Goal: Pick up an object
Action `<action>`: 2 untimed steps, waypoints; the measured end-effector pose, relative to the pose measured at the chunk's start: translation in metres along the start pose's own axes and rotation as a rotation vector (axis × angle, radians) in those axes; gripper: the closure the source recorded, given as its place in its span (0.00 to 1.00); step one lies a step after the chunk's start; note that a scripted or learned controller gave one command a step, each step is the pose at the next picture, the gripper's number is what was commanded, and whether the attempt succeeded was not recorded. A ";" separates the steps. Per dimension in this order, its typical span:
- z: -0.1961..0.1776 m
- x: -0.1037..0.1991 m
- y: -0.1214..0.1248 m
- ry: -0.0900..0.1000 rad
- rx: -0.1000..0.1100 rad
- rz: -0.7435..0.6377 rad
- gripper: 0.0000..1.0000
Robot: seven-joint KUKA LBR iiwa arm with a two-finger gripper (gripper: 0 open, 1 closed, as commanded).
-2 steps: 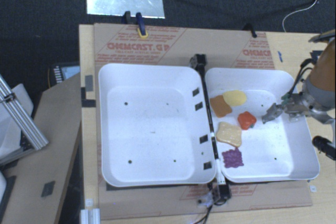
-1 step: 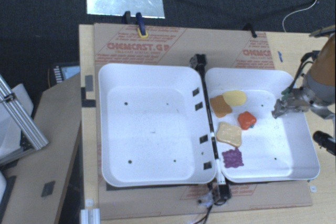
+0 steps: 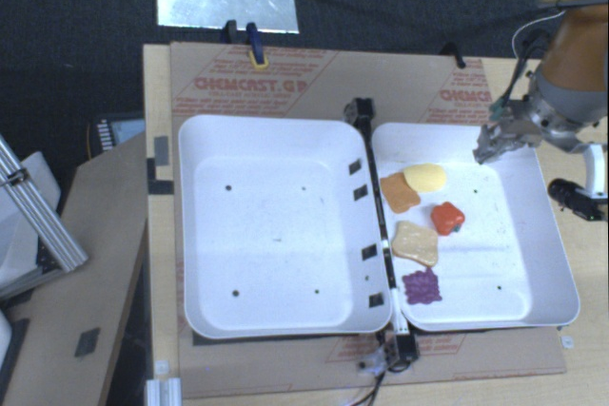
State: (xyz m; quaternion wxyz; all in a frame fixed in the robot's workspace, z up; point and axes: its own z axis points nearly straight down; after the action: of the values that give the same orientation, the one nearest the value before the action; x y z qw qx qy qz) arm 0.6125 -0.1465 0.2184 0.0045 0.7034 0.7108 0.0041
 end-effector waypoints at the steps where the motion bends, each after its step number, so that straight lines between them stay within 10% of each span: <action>1: -0.029 0.103 -0.072 0.005 0.010 -0.003 1.00; 2: -0.144 0.155 -0.065 0.003 -0.003 -0.001 1.00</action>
State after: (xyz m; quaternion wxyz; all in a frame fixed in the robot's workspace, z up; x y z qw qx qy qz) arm 0.5441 0.0079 0.3612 0.0044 0.7030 0.7111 0.0065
